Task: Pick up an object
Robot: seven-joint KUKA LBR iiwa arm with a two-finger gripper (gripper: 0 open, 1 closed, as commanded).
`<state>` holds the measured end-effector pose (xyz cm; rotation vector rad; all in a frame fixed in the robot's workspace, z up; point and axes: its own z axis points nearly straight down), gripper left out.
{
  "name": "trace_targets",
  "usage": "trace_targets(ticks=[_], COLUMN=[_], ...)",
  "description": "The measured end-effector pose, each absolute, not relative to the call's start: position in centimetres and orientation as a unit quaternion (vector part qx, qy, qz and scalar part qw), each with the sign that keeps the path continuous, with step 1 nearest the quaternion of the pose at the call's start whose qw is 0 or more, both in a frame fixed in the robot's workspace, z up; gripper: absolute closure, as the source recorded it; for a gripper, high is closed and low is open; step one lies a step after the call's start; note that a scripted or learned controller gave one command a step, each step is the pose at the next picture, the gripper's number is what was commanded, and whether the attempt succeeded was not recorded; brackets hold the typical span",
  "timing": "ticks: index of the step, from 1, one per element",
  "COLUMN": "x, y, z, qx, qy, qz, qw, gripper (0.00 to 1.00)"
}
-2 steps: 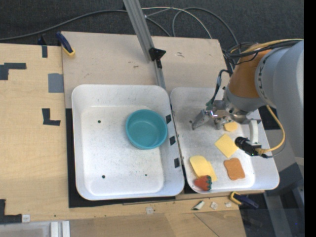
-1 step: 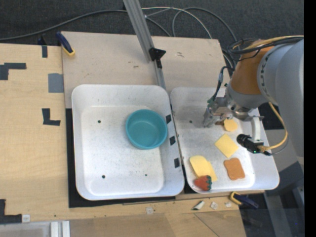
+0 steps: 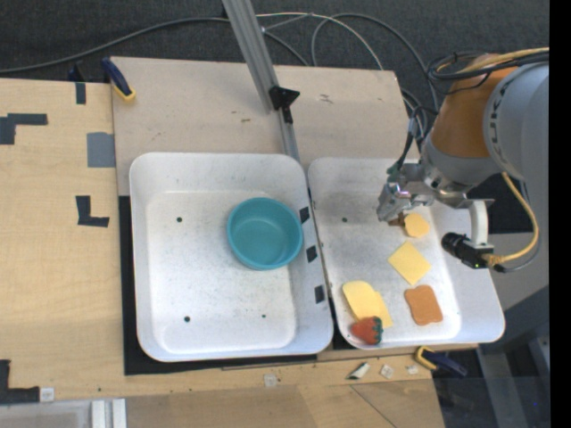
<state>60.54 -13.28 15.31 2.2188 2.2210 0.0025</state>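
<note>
My gripper (image 3: 393,209) hangs low over the upper part of the right bin (image 3: 343,194), its tip just left of a small orange-yellow piece (image 3: 417,226). Further down the same bin lie a pale yellow square slice (image 3: 409,262), an orange-brown slab (image 3: 423,305), a yellow wedge (image 3: 363,298) and a red strawberry with a green top (image 3: 367,330). A teal bowl (image 3: 263,232) stands upright in the left bin (image 3: 161,266). I see nothing between the gripper's tips.
A slanted metal pole (image 3: 259,61) crosses the bench above the bins. Black clips (image 3: 312,252) sit on the rim between the two bins. Cables trail across the dark floor at the back. The arm's body (image 3: 491,123) looms over the right bin's far corner.
</note>
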Motion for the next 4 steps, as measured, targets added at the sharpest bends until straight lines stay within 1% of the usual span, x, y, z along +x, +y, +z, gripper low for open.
trace_targets(ticks=[1,2,3,4], x=[60.0,60.2,58.6,58.2], y=[-14.0,-13.8,-8.8,-3.2], z=[20.1,24.4,23.6,22.4], qx=[0.707,0.706,0.705,0.705], qy=[0.707,0.708,0.709,0.709], qz=[0.0007,0.0012,-0.0005,-0.0008], qw=[0.002,0.002,-0.001,-0.002], gripper=[1.0,1.0,1.0,1.0])
